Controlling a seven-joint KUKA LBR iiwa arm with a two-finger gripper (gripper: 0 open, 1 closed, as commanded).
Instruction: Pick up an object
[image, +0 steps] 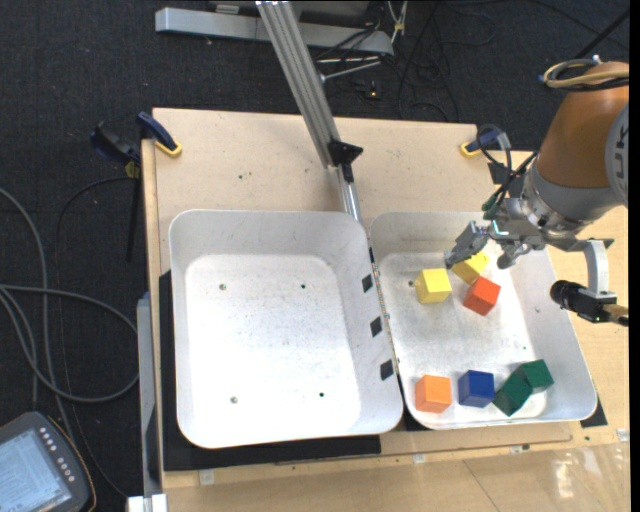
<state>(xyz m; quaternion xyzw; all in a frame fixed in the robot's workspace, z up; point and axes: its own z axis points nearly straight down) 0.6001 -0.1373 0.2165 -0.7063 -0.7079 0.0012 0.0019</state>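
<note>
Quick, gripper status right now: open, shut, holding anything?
Gripper: open, fingers spread above a yellow block in the right bin, nothing held.

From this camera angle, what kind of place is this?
Probably a robotics lab pick-test bench: a robot arm over two white bins, coloured blocks, clamps and loose cables on the floor.

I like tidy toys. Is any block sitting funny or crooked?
Yes. The dark green block in the right bin leans tilted against the other green block. The red-orange block sits turned cornerwise. Nothing looks spilled or broken.
</note>
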